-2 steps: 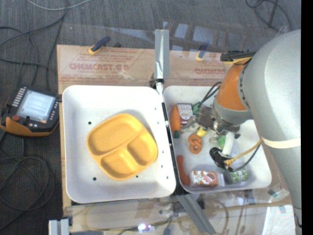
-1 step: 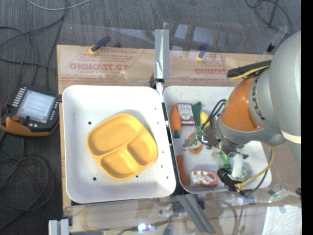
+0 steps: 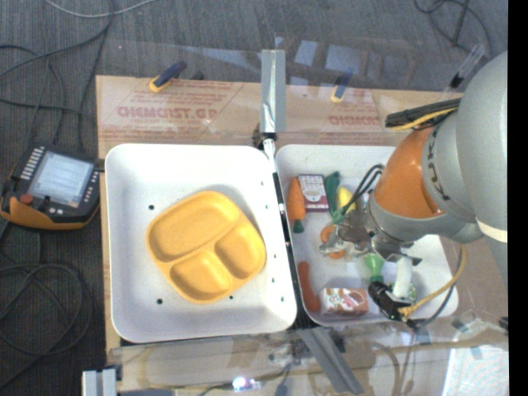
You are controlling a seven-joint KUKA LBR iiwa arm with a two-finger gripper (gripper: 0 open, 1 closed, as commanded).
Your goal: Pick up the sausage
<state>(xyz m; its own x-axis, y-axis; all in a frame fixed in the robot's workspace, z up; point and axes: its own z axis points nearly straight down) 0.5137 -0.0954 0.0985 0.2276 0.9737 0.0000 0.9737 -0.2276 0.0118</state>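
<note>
The sausage point(image 3: 304, 282) is a thin reddish-brown stick lying along the left wall of the right bin point(image 3: 437, 304), near its front. My gripper point(image 3: 353, 232) hangs low over the middle of that bin, up and to the right of the sausage and apart from it. It sits over a small orange piece point(image 3: 329, 239). The grey arm and its orange band hide the bin's right half.
In the right bin lie a carrot point(image 3: 295, 200), a red-and-white box point(image 3: 311, 190), a green piece point(image 3: 332, 188), a small green ball point(image 3: 374, 263) and a red wrapped pack point(image 3: 345, 301). The left bin point(image 3: 124, 221) holds a yellow divided plate point(image 3: 206, 243).
</note>
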